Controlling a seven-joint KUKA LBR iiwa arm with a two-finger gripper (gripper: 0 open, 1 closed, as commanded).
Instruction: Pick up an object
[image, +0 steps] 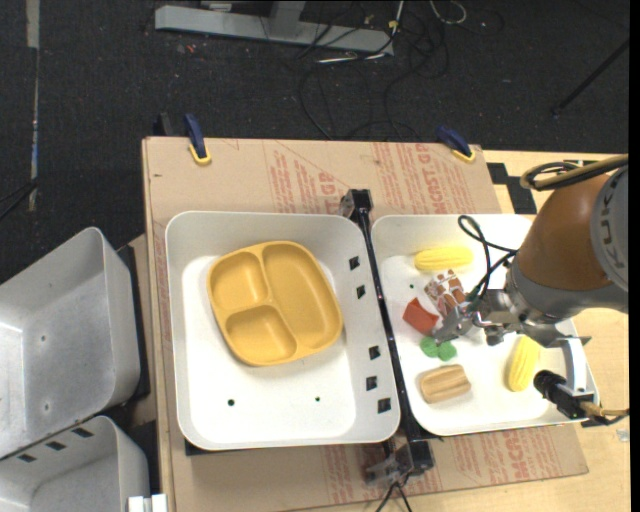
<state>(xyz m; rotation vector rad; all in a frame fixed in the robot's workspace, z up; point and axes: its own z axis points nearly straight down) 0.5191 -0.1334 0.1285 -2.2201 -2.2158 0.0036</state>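
The right bin (480, 425) holds several toy foods. A yellow corn cob (443, 260) lies near the top, and a brown-and-white patterned piece (444, 291) sits just below it. Below those come a red wedge (420, 316), a small green piece (437, 349) and a tan bread roll (443, 383). A second yellow cob (521, 363) lies to the right. My gripper (458, 320) hangs low over the bin's middle, right beside the red wedge and the patterned piece and just above the green piece. The arm's orange band (572, 232) and grey wrist cover the bin's right side.
The left bin (270, 415) holds a yellow three-compartment plate (273, 301). A black divider with clips (375, 330) runs between the two bins. Grey tubs (60, 330) stand off the bench to the left. Black cables (478, 240) loop over the right bin's top.
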